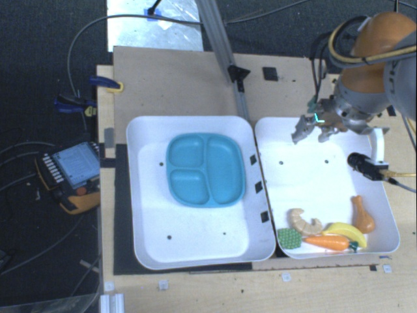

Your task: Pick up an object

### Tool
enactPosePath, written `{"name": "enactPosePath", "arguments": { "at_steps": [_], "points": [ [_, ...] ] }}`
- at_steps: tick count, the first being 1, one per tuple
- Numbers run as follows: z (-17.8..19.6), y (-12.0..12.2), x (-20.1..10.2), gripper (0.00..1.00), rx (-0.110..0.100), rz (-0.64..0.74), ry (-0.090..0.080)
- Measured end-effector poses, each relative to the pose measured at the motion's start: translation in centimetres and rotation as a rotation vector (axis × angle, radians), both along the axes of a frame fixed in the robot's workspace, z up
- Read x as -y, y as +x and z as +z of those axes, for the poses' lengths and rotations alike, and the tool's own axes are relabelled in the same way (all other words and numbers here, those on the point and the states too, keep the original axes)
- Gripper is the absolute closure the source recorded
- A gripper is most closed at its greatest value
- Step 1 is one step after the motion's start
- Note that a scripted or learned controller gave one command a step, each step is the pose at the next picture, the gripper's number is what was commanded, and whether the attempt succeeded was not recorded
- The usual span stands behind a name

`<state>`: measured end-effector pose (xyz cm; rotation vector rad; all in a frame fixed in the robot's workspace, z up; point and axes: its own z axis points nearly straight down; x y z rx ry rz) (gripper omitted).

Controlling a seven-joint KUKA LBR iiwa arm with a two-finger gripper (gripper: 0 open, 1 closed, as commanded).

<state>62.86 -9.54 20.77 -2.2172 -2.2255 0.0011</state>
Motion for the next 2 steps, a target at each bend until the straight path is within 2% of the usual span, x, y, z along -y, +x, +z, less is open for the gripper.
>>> {"name": "enactPosePath", "arguments": {
  "at_steps": [1, 2],
  "points": [
    [0.1, 0.1, 0.0, 0.00, 0.003, 0.000, 0.000],
    [-5.9, -0.6, -0.2, 0.00, -0.003, -0.002, 0.000]
  ]
}}
